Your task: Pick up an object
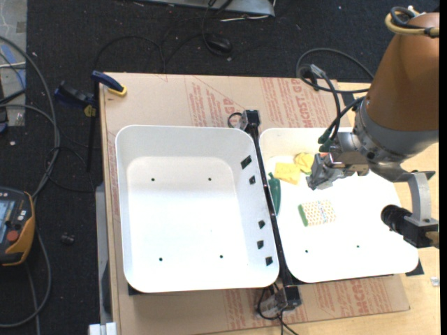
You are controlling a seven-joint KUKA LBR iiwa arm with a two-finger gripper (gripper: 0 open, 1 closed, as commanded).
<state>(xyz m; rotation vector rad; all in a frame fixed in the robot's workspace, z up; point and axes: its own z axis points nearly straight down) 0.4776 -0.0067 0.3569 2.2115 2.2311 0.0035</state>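
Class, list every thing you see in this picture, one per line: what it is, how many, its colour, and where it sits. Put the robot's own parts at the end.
Bins: two, white; left bin and right bin side by side on the bench.
Board: one, tan with red print, under the bins.
Yellow pieces: a small cluster, upper left of the right bin.
Green stick: one, dark green, by the right bin's left wall.
Dotted pad: one, pale with a green edge, middle of the right bin.
Clamp: one, blue and yellow, at the board's far left corner.
Handset: one, orange and grey, on the floor at left.
Arm: one, grey and orange, from the right.
Gripper: one, grey, over the right bin beside the yellow pieces.
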